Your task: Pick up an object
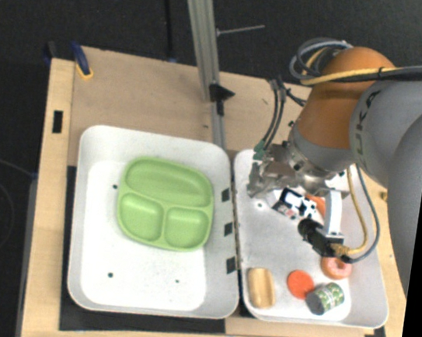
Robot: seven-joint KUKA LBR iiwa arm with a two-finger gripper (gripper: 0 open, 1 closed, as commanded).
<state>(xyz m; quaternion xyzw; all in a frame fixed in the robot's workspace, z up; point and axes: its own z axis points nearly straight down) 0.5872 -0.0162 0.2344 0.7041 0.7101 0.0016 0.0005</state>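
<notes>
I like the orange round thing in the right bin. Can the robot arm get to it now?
Probably yes. The small flat orange disc lies uncovered near the front of the right white bin, apart from its neighbours, and the pincer hangs over that bin.

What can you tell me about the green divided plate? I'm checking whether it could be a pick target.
The green divided plate is a pale green, matte, plastic-looking tray with rounded corners and three compartments: one long section at the far side and two smaller ones nearer the camera. It lies flat, right side up, in the left bin, toward its upper middle. Its compartments hold nothing. Nothing but the bin floor touches it.
</notes>
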